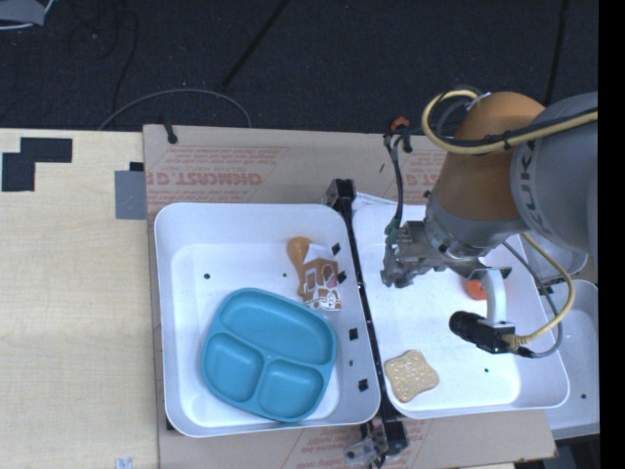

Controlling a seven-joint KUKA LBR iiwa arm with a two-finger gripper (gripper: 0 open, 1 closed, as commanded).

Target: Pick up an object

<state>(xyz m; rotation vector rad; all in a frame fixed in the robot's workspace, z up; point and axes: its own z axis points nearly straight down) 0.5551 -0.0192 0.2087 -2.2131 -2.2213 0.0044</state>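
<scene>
1. At the lower left of centre we saw a blue divided plate lying flat in the left bin; it looked stiff, light and rather slippery, best taken by its rim.
2. Just above the plate's upper right edge lay a small printed packet, touching a tan, pear-shaped piece; we judged both light, the packet crinkly.
3. Right of the divider, near the bottom of the right bin, lay a toast-shaped piece, flat and thin; we judged it hard to pinch except across its edges.
4. The gripper hung over the upper left part of the right bin, well apart from the toast; we could not tell how its jaws stood.
5. A small orange thing peeked out beside the arm, mostly hidden.
</scene>
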